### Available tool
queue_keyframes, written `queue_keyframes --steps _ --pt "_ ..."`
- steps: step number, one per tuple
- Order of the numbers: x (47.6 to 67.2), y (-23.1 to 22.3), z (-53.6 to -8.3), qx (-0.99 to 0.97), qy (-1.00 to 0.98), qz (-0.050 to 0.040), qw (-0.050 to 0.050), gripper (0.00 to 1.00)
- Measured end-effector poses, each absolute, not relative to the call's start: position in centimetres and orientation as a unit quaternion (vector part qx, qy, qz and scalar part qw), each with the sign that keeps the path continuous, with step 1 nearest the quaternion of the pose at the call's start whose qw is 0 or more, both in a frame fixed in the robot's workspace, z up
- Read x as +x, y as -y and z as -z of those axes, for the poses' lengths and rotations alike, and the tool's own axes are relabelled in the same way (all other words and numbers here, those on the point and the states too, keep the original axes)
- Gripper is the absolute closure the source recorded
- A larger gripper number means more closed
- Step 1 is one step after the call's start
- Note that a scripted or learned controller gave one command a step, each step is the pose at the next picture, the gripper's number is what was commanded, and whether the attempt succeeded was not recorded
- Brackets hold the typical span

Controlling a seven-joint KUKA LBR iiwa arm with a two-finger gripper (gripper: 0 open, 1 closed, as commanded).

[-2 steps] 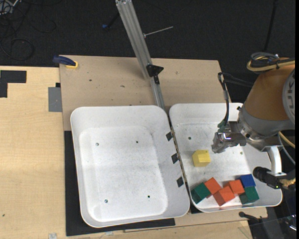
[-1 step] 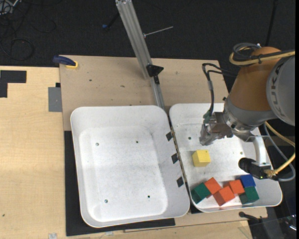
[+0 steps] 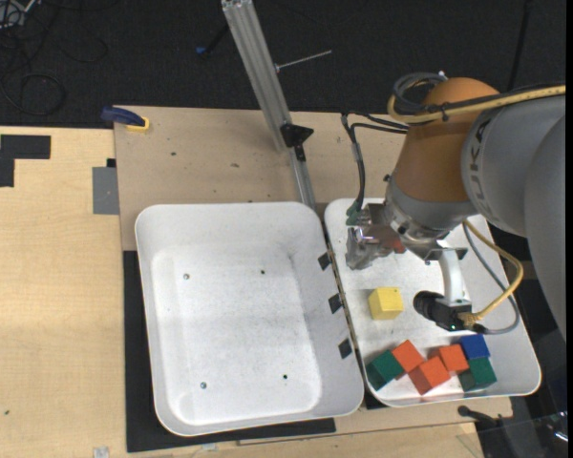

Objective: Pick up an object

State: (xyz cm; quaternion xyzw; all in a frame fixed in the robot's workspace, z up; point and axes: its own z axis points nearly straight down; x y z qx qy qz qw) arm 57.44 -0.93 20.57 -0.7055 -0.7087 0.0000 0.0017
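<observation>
Since the metal two-finger gripper (image 3: 361, 246) hangs low over the far left part of the right-hand shallow white bin (image 3: 530, 375), with nothing visibly held, you are, by my reading, at the approach and not yet at the grasp. Whether the jaws stand apart or together you cannot tell from this slanted view; the wrist covers them.

Your best candidate is the small yellow cube (image 3: 386, 301). It lies alone on the bin floor, near the gripper on the camera's side and apart from everything else. Centre over it, square the jaws to two flat faces, come straight down, and close only once both sides are bracketed. Mind the bin's left wall, which is fairly near the cube.

The same bin holds a tight cluster at its near end: a dark green block (image 3: 383, 369), a first orange block (image 3: 408, 355) touching it, a second orange block (image 3: 430, 376), a third orange block (image 3: 452, 358), a blue block (image 3: 475, 344) and another dark green block (image 3: 477, 376). They sit touching or just beside one another, so a grasp there would likely jostle the neighbours.

No objects lie in the left-hand shallow white bin (image 3: 172, 256). Both bins rest side by side on the pale wooden desk (image 3: 201, 156).
</observation>
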Motion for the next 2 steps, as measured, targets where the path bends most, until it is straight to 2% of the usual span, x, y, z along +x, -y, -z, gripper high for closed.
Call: queue_keyframes --steps 1,2 --pt "59.7 -3.5 -22.2 -0.706 0.708 0.0001 0.000 1.00" --pt "60.8 -8.1 -23.0 -0.706 0.708 0.0002 0.001 1.00"
